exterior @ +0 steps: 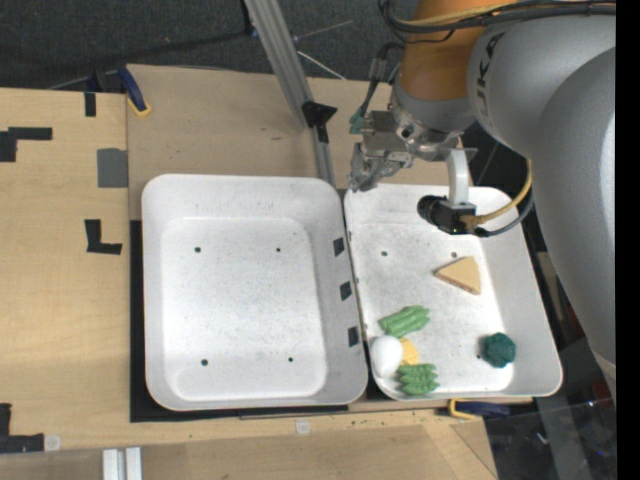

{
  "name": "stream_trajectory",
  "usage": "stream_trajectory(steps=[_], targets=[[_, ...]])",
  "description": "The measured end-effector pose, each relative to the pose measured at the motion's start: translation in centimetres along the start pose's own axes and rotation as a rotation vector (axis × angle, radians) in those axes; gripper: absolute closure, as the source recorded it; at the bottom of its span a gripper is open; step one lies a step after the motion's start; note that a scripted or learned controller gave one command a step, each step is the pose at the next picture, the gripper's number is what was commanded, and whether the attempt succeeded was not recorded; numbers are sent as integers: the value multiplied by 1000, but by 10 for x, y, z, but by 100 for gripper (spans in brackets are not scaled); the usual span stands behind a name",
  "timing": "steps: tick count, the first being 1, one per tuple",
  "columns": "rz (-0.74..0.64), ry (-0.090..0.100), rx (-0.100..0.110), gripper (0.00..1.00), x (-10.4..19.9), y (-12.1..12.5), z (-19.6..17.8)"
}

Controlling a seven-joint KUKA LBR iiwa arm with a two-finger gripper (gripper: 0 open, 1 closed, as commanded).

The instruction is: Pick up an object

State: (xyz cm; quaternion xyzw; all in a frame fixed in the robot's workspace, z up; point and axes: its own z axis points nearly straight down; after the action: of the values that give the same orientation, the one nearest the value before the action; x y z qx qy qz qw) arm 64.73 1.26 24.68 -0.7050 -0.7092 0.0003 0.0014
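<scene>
- Counter [230, 118]: carries the left bin [160, 268] and the right bin [400, 218], set side by side with their rims touching. All the loose objects lie in the right bin.
- Gripper [365, 173]: stands over the far left corner of the right bin, by the shared rim. Nothing is seen between its fingers; how far open they stand cannot be told, as the tips are small and dark against the rim.
- Wedge [460, 274]: tan, triangular, lying flat, nearer the camera than the gripper and to its right. Its apex points away from the camera and its long edge runs slantwise toward the lower right. Judged light and stiff; best taken across the two sloping sides, not the thin edge.
- Upper green piece [405, 319]: knobbly, well in front of the gripper. Its long axis runs left to right, tilted slightly up at the right. Likely light plastic; grip across the narrow width.
- Lower green piece [418, 377]: similar, at the near rim, long axis roughly left to right.
- Dark green lump [498, 348]: rounded, no clear axis, far right near corner.
- White egg [386, 352]: smooth, judged slippery and prone to roll; touches a yellow piece [408, 351].
</scene>
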Motion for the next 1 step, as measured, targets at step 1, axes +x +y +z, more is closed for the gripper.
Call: stream_trajectory(steps=[1], targets=[[0, -1, 1, 100, 42, -13, 11]])
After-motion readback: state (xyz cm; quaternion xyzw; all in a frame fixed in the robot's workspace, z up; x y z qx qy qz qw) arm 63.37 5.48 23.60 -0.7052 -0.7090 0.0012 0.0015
